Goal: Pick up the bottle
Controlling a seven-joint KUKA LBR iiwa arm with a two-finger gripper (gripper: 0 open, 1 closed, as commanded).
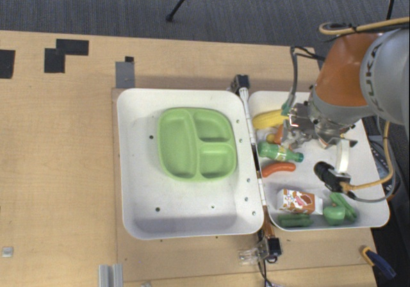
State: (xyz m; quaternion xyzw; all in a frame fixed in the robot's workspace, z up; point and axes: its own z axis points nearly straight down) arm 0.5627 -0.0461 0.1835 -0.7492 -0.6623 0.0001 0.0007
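The bottle is small and green with an orange cap. It lies on its side near the left wall of the right bin. My gripper hangs just above and slightly to the right of the bottle, at the end of the grey arm with its orange band. The wrist body covers the middle of the right bin. Nothing is visibly held.
Around the bottle lie a yellow banana, a small orange piece and a red sausage. A printed packet and green toys sit at the bin's front. The left bin holds a green divided plate.
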